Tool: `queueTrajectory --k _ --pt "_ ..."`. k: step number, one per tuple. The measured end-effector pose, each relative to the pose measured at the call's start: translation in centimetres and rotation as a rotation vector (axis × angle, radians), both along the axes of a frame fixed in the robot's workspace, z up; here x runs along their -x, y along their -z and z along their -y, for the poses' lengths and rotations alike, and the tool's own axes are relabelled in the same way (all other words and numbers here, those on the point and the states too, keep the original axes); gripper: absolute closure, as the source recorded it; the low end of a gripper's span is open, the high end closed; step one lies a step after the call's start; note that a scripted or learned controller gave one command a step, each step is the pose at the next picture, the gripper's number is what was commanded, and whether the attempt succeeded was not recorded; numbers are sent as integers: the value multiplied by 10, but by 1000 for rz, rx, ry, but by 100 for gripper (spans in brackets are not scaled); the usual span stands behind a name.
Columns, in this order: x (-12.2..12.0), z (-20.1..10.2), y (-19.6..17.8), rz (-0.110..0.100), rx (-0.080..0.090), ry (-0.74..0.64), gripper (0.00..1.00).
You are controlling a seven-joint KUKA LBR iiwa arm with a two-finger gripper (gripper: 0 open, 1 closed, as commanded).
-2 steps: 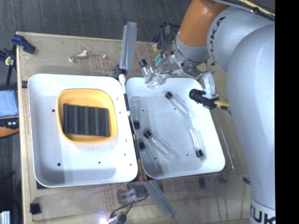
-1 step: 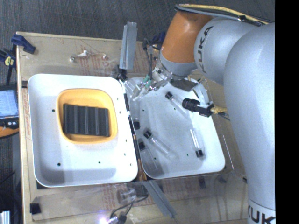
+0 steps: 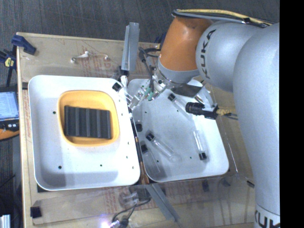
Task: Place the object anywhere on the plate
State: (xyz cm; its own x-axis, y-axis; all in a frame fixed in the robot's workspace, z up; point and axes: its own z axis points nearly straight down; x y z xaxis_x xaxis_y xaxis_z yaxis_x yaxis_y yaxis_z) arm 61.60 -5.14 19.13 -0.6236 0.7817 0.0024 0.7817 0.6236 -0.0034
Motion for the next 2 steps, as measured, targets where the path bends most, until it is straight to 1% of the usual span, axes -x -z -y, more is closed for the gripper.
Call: queueTrajectory --k 1,2 --pt "24 -30 0 0 -1 -276 100" --pt "32 -89 -101 6 0 -410 100"
